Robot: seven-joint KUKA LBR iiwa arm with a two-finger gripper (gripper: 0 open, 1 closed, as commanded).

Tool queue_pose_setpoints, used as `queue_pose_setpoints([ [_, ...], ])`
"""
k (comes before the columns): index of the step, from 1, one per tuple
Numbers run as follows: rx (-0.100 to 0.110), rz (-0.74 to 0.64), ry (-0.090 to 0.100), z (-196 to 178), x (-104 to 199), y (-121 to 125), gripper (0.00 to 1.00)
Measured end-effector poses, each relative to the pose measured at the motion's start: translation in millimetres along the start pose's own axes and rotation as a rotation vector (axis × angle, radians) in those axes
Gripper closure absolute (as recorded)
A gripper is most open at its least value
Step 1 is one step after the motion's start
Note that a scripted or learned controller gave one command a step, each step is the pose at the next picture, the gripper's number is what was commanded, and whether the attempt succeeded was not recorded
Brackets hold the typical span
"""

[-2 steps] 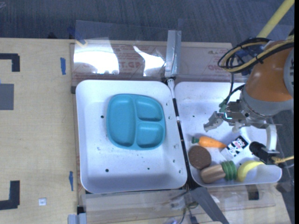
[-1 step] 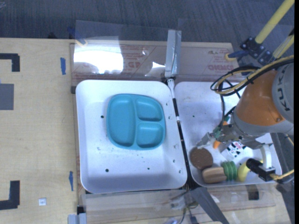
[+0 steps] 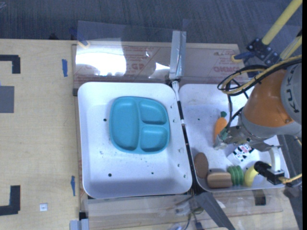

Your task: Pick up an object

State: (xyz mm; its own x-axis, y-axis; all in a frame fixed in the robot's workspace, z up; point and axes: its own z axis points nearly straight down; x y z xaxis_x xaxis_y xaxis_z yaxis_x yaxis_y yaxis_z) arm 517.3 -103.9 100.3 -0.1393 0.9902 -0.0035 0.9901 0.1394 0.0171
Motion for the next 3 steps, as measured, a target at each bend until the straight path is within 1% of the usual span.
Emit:
queue_pose_setpoints([
  [1, 0.009, 0.066, 0.002, -87, 12, 31, 1.00],
  [2, 0.017, 0.068, 0.003, -84, 12, 29, 0.00],
  [3, 0.010, 0.119, 0.001, 12, -18, 42, 0.00],
])
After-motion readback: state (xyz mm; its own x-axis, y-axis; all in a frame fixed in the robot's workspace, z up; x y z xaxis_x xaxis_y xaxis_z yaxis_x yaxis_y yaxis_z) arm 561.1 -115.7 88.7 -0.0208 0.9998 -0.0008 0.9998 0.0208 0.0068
